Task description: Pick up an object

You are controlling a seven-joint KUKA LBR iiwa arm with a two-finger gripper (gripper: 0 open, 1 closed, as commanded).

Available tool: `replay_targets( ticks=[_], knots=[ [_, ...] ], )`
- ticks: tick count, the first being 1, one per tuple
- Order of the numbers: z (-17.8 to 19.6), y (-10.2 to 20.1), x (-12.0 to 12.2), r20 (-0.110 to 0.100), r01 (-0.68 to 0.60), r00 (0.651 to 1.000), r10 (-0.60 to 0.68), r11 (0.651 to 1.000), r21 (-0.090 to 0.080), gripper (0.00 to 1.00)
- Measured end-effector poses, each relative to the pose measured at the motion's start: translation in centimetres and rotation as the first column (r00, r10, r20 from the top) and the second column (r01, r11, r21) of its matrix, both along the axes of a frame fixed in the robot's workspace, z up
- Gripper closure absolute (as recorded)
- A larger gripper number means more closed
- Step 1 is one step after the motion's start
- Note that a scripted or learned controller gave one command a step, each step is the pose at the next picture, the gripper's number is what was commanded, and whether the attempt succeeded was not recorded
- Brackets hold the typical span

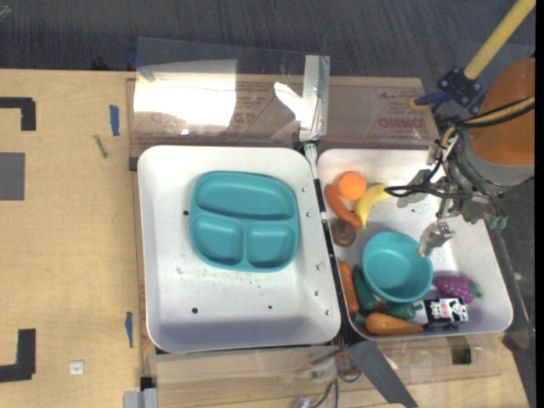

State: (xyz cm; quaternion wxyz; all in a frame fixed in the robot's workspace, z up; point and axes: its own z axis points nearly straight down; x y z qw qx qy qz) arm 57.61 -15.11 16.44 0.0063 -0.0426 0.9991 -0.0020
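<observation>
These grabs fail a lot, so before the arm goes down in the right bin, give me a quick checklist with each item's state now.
1. Gripper over the right bin: ok.
2. Nothing held yet: cannot tell, the fingers are too small to read.
3. Target in reach: ok, the teal bowl sits just beside the gripper.
4. Room around the target: not ok, the banana, carrot and grapes crowd it.
5. Left bin's teal tray out of the way: ok.

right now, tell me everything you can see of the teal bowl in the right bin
The teal bowl is round, smooth and plastic-looking, standing upright with its opening up and nothing visible inside. It sits low in the right bin, crowded by toy food: a banana above, purple grapes to its right, a carrot at its lower edge. The gripper hangs at its upper right rim.
</observation>
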Motion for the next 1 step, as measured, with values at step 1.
replay_targets(
  ticks=[1],
  knots=[
    [-7.36,3.27,2.52,0.003,0.004,1.000,-0.004,1.000,0.002,0.00]
  ],
)
